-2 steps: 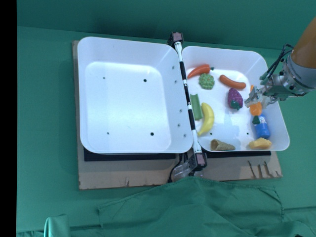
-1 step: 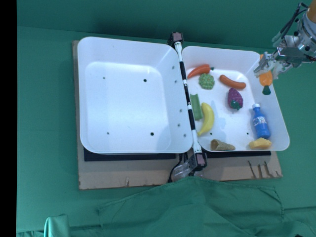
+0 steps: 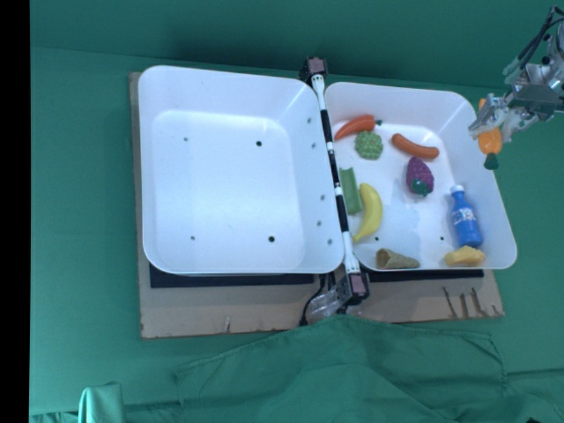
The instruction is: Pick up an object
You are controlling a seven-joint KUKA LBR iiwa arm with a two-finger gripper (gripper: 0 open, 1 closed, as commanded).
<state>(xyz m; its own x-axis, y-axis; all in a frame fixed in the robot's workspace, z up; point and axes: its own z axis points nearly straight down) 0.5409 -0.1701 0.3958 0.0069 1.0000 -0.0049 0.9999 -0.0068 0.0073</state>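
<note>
My gripper point(image 3: 495, 127) hangs above the right rim of the right bin point(image 3: 493, 203), at the view's far right. A small orange toy with a dark green tip point(image 3: 490, 143) sits between its fingers and dangles below them, lifted off the bin floor. In the right bin lie an orange carrot point(image 3: 355, 126), a green broccoli-like piece point(image 3: 369, 144), a red sausage point(image 3: 415, 145), purple grapes point(image 3: 419, 175), a cucumber point(image 3: 350, 189), a banana point(image 3: 370, 211), a blue bottle point(image 3: 464, 218), a brown cone point(image 3: 396, 259) and a yellow-orange piece point(image 3: 464, 256).
The left bin point(image 3: 176, 104) stands beside the right one, with a black-and-white bar point(image 3: 331, 166) between them. Both rest on cardboard point(image 3: 220, 315) over green cloth. A fold of green cloth point(image 3: 352, 368) lies in front.
</note>
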